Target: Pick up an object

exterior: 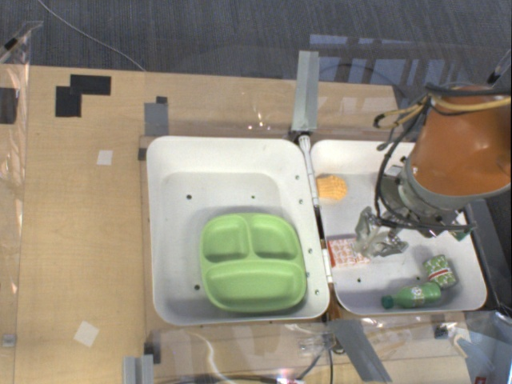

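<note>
My gripper (376, 240) hangs low over the middle of the right bin (352, 298), under the orange band of the arm. It sits right above the right edge of a flat red-and-white packet (342, 252). An orange round object (331, 187) lies at the bin's back left. A green bottle (412, 295) lies on its side near the front edge. A small green-and-red can (439, 270) rests at the front right.
The left bin (172, 174) holds a green divided tray (252, 261) in its front half. A metal divider bar (314, 206) runs between the two bins. The arm's bulk covers the right bin's back right part.
</note>
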Robot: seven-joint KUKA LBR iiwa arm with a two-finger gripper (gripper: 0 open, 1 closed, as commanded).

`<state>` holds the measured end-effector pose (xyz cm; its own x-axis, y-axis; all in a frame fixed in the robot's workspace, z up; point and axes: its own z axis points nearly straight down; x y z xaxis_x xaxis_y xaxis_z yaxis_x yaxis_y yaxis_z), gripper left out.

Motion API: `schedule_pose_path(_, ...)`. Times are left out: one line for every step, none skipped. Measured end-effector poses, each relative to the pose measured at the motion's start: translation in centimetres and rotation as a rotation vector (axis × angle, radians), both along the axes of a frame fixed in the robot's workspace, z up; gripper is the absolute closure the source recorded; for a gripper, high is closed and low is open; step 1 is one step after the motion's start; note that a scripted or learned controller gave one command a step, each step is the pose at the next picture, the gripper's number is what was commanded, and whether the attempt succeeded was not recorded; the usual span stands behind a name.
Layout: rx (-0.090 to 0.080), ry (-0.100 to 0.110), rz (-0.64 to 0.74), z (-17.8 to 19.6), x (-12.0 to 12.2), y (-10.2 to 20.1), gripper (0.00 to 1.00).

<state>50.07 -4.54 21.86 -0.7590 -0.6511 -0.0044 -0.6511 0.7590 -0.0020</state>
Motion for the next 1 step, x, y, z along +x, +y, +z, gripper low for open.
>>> schedule_pose_path(0.003, 0.0, -0.353, -3.35, 0.33, 2.94, 1.0)
